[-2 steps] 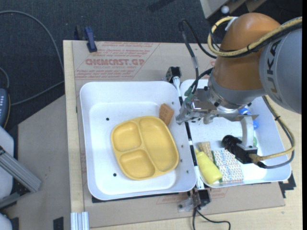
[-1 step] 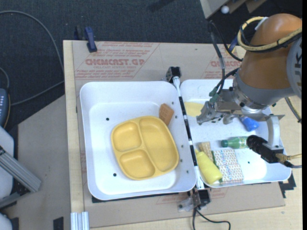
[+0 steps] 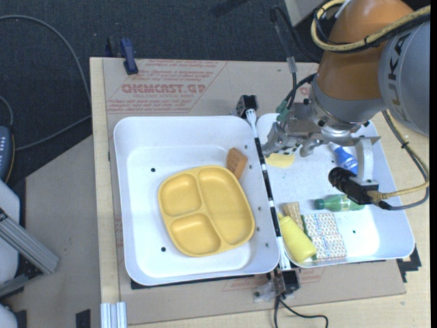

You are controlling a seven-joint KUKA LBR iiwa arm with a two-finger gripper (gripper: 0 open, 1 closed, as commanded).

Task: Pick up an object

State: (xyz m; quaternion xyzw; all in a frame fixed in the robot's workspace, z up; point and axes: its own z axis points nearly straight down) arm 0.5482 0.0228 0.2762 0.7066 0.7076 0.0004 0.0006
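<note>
Hovering low in the right white bin (image 3: 392,241), the tool (image 3: 290,145) sits over a pale yellow flat piece (image 3: 279,160) beside the divider; I cannot tell its finger state. Descending so close to the wall risks clipping the rim or pushing the piece aside.

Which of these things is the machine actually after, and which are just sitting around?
In play: the end effector, over a pale yellow flat piece in the right white bin.

Lying about: yellow three-compartment tray, brown block, green bottle, yellow banana-shaped toy, patterned packet.
</note>
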